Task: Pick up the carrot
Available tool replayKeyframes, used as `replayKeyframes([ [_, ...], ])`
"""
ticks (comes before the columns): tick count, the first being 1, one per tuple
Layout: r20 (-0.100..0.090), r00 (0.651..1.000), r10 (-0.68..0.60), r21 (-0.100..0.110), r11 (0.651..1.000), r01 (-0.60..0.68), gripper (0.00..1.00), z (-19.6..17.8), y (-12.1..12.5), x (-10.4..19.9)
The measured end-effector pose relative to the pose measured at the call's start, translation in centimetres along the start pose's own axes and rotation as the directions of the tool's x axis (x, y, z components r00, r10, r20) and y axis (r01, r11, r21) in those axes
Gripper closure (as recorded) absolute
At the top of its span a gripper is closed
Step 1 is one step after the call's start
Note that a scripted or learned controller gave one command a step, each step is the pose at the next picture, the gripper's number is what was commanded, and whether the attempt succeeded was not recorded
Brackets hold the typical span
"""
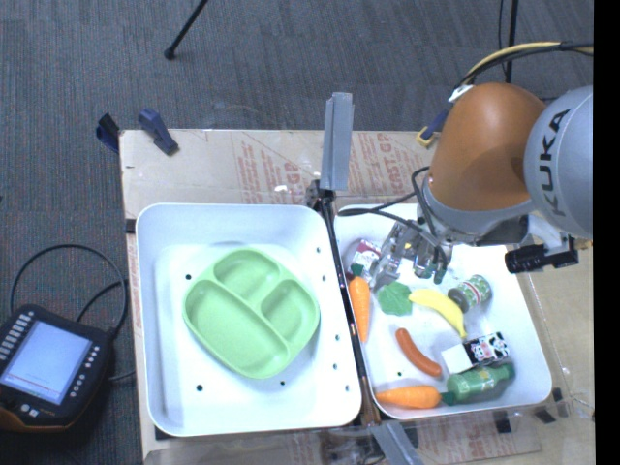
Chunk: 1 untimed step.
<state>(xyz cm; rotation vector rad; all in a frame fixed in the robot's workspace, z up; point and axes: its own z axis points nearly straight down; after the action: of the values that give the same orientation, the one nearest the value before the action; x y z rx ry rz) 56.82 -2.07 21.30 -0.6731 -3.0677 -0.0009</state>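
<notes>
1. Orange carrot in the right bin, lying lengthwise against the wall shared with the left bin, tip toward the near edge.
2. Second carrot near the right bin's front rim, lying crosswise, well apart from the first.
3. Gripper low over the right bin, just beyond and to the right of the upright carrot's top; whether open or closed, cannot tell; nothing seen held.
4. Green leafy piece just right of the first carrot, below the gripper.
5. Yellow banana right of the leafy piece; red sausage in front of it.
6. Small can right of the banana; green bottle touching the second carrot's right end; black-and-white carton just behind the bottle.
7. Pale green divided plate in the left bin, left of the first carrot across the wall.
</notes>
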Motion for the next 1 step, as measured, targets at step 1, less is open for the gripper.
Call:
replayKeyframes([
  [1,-0.002,0.949,-0.315,0.0,0.949,0.315,1.0,0.69,2.54,2.57],
])
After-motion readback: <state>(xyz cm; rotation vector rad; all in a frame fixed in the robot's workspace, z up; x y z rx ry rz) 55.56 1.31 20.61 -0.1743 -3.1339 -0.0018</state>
